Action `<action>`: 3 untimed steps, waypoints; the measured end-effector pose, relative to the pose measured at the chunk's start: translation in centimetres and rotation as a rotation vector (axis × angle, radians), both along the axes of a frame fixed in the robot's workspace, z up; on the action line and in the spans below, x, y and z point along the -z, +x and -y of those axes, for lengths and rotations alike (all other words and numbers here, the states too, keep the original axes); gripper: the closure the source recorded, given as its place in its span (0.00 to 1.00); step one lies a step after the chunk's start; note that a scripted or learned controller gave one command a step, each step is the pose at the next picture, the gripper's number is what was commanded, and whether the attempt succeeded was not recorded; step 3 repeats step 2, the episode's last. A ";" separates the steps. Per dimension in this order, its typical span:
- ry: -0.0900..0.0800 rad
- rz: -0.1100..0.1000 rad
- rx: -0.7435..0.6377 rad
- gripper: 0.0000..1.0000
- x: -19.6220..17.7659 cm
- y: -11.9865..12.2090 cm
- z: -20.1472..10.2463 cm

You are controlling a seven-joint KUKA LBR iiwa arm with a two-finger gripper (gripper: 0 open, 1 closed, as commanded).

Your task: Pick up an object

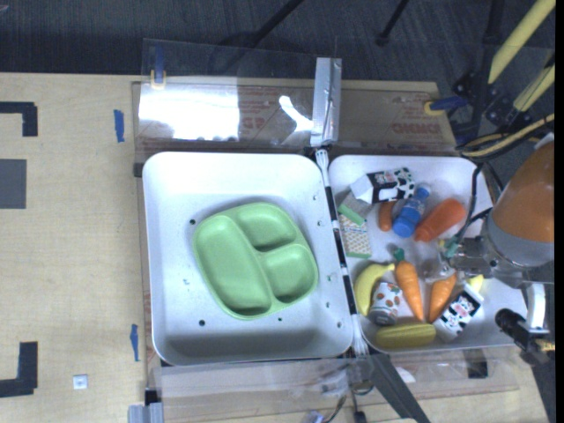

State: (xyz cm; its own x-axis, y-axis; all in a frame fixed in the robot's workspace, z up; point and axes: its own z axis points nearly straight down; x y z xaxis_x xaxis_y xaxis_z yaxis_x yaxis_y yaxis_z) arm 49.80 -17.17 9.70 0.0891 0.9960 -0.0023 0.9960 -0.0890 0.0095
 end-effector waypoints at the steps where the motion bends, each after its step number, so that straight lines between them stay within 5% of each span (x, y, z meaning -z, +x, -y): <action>1: 0.003 -0.010 0.169 1.00 -12.6 1.5 -5.3; 2: 0.003 -0.009 0.192 1.00 -17.5 4.7 -2.0; 3: 0.003 -0.009 0.192 1.00 -17.5 4.7 -2.0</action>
